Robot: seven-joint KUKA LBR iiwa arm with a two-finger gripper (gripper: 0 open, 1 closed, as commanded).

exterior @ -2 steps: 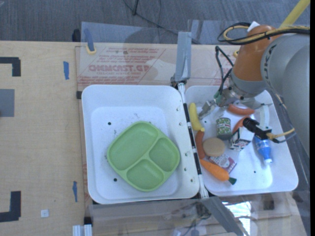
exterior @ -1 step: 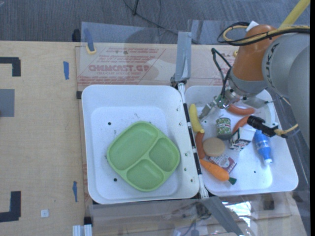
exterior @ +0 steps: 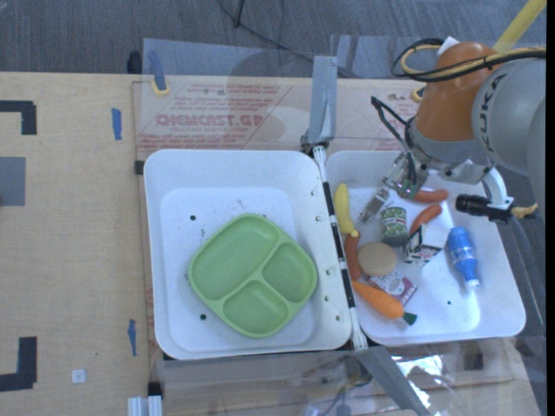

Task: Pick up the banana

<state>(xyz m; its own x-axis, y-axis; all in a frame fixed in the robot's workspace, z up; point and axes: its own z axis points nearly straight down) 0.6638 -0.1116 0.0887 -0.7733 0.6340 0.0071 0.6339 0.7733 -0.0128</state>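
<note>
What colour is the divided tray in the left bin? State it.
Light green, seen plainly in the camera view: the divided tray lies in the left bin.

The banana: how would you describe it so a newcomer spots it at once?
Start at the right bin, the cluttered one. Along its left wall lies the banana, lengthwise, above a reddish sausage. It is the lone plain yellow piece; the carrot lower down is orange.

1. Banana (exterior: 344, 208): yellow.
2. Divided plate (exterior: 252, 275): light green.
3. Two bins (exterior: 165, 232): white.
4. Carrot (exterior: 379, 298): orange with a green tip, at 6 o'clock in the right bin.
5. Bottle (exterior: 462, 256): blue, at 3 o'clock.
6. Can (exterior: 394, 224): green label.
7. Arm (exterior: 486, 102): grey, orange band.
</note>
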